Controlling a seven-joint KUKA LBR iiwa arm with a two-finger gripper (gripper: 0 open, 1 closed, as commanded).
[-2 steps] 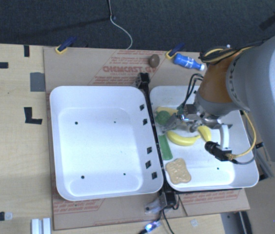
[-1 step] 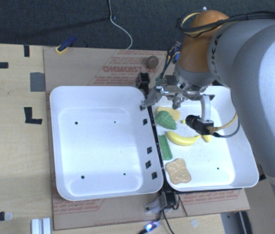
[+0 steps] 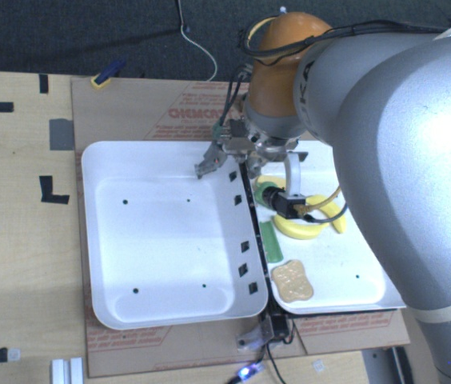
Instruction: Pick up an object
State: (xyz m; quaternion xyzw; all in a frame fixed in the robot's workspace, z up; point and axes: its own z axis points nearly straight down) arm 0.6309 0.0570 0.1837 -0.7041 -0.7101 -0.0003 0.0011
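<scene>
Two fingers of the gripper (image 3: 249, 162) stand spread wide and empty, straddling the divider (image 3: 245, 214) between the bins, likely because the arm is poised for a descent. Just below and right of it lie the banana (image 3: 309, 226), green stick (image 3: 270, 242) and tan piece (image 3: 292, 281).

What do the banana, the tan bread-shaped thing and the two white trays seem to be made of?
The banana looks like moulded plastic: even yellow with a slight sheen. The tan piece looks like matte foam or soft plastic, dull and speckled like toast, though that is uncertain. The left tray and right tray look like smooth, thin-formed white plastic with rounded corners.
</scene>
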